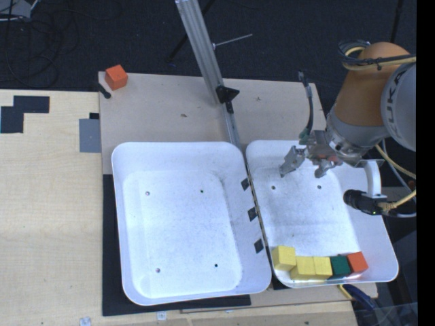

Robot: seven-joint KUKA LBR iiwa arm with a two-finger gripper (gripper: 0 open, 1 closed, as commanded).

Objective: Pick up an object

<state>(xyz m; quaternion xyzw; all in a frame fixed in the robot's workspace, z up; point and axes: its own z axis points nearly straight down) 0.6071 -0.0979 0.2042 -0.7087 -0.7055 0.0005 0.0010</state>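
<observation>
While the blocks huddle along the right bin's near wall, the pincer hangs spread and empty near its far wall, presumably ready to descend.

From my remote station I saw the bench, a pale tan board, carrying two shallow white bins side by side; the left bin sat on a black mat that showed along its left and near edges; the right bin touched it along a seam held by black clips; an orange cube rested near the bench's far left corner; a slanted aluminium post rose from the far middle.
</observation>
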